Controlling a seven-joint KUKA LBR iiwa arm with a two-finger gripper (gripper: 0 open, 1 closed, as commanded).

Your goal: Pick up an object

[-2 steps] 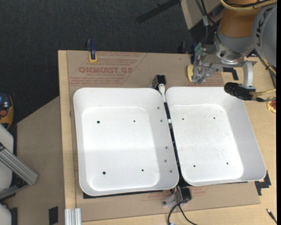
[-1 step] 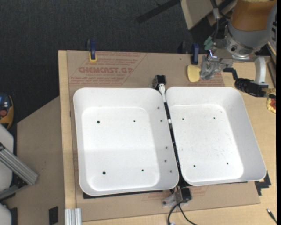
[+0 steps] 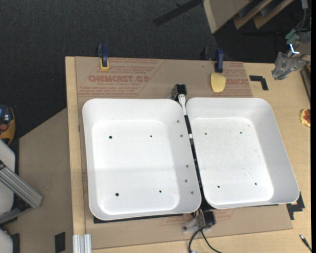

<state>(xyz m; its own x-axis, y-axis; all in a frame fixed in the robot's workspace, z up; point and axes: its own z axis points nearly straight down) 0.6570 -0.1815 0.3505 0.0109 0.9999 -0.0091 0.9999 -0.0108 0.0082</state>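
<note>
Two shallow white bins lie side by side on the brown board, the left bin [image 3: 94, 163] and the right bin [image 3: 276, 148]. Their floors show bare white with a few small dark dots and specks. A small pale yellow object [image 3: 217, 82] rests on the board just beyond the right bin's far rim. A red and yellow object [image 3: 306, 117] peeks in at the right edge, outside the bins. My gripper [image 3: 287, 64] is a grey metal shape at the upper right, off past the right bin's far right corner and well away from both bins.
Blue clamps [image 3: 102, 53] [image 3: 218, 58] hold the board's far edge. A black strip with a cable [image 3: 190, 148] runs between the bins. Grey metal framing [image 3: 19, 190] stands at the left. Wooden boards [image 3: 247, 12] lean at the top right.
</note>
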